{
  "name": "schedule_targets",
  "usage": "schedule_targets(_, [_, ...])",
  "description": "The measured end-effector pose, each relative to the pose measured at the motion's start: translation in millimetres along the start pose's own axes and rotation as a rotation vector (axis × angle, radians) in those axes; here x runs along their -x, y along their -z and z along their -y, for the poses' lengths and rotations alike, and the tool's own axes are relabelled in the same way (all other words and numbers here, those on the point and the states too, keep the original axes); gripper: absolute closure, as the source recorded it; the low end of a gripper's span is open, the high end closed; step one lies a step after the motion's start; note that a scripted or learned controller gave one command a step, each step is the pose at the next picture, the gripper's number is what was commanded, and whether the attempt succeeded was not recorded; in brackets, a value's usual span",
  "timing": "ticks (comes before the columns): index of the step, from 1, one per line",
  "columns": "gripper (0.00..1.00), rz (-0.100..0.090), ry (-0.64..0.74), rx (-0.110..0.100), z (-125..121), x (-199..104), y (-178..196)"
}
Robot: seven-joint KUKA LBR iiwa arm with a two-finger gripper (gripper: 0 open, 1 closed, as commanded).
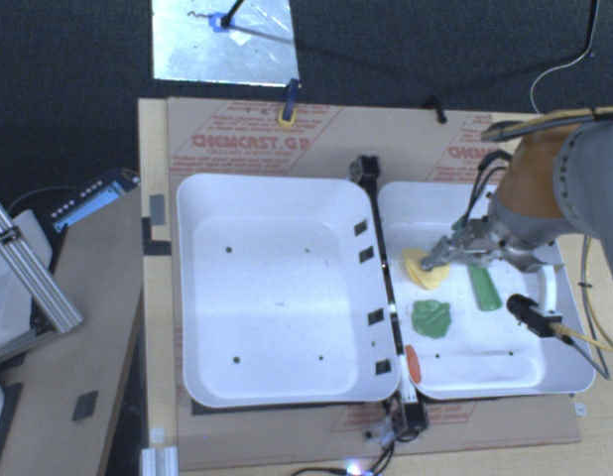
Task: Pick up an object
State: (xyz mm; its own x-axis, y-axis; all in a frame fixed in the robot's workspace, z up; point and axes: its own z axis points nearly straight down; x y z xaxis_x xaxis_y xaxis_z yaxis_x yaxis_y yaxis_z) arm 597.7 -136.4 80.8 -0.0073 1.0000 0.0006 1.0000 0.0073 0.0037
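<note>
Camera view looks down at a slant on two white bins side by side; the left bin has nothing in it that I can make out, while the right bin holds the candidates; a yellow piece lies near the divider, a green crumpled lump just below it, a green stick to the right of both, and a small orange-red thing sits close to the bottom of the divider. The arm reaches in from the right and bends down over that bin, which makes sense, since everything worth picking is there; the gripper hangs low, its tip just over the upper edge of the yellow piece, seemingly touching or nearly so; whether it is spread or closed I cannot tell from this angle, and nothing is visibly caught in it. My guess is the yellow piece is the target and the grasp is not yet made; its neighbours lie close, so a slight offset could nudge them instead.
</note>
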Motion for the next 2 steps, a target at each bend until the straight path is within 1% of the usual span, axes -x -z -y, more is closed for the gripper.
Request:
schedule_targets(1, [0.0, 0.003, 0.0, 0.007, -44, -39, 7])
schedule_targets(2, [1.0, 0.001, 0.0, 0.009, -43, -39, 18])
